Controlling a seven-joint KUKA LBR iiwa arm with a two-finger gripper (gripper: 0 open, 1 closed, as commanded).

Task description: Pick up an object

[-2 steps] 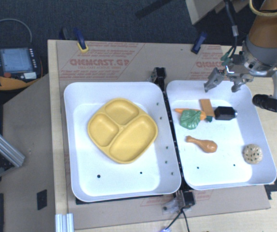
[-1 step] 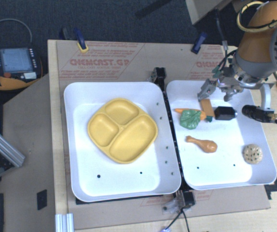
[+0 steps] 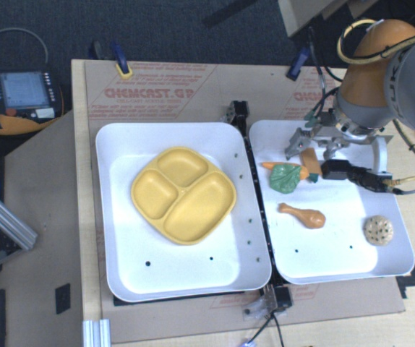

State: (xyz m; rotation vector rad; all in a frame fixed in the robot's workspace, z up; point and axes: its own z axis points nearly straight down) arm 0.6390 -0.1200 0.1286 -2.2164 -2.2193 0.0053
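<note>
While the arm is reaching in from the right, the gripper [image 3: 313, 144] is hanging low over the far end of the right bin [image 3: 338, 266], its fingers standing apart with nothing between them. A carrot with green leaves [image 3: 287, 175] is lying just below the fingertips (whether touching, one cannot tell). A tan drumstick [image 3: 304, 215] is lying nearer mid-bin, and a speckled cookie [image 3: 378, 230] is sitting toward the right wall. A yellow divided plate [image 3: 184, 194] is occupying the left bin [image 3: 121, 266].
</note>
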